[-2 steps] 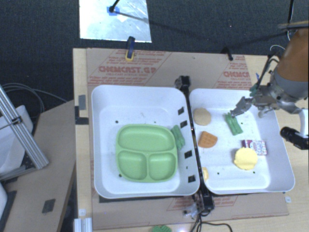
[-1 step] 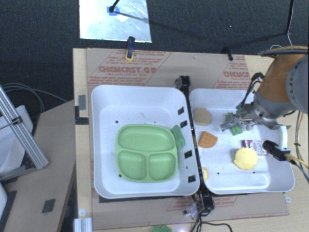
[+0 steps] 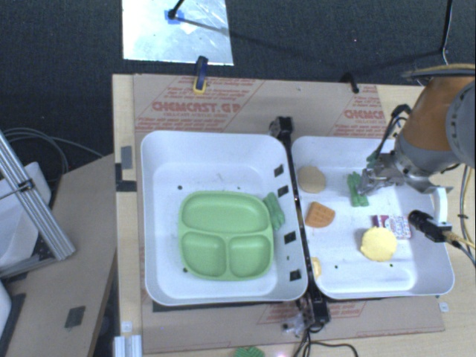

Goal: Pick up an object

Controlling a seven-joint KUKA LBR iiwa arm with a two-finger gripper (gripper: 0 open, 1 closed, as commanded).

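Tool (image 3: 370, 178) sits low over the green piece (image 3: 358, 190) at right of frame, can't tell its state; piece looks light and stiff, so I'd pinch across its narrow middle.

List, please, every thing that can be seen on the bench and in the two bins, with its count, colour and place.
bins: 2, white, side by side on the bench
divided tray: 1, light green, in the left bin
green piece: 1, green, at the tray's right edge in the left bin
round flat piece: 1, beige, upper left of the right bin
waffle-like piece: 1, orange, right bin, below the beige piece
green strip: 1, green, right bin, at the claw
yellow lump: 1, yellow, lower right bin
small packet: 1, white with red, beside the yellow lump
clamp: 1, blue and yellow, bench's far edge
arm: 1, grey and orange, from the right
claw: 1, grey, over the right bin by the green strip
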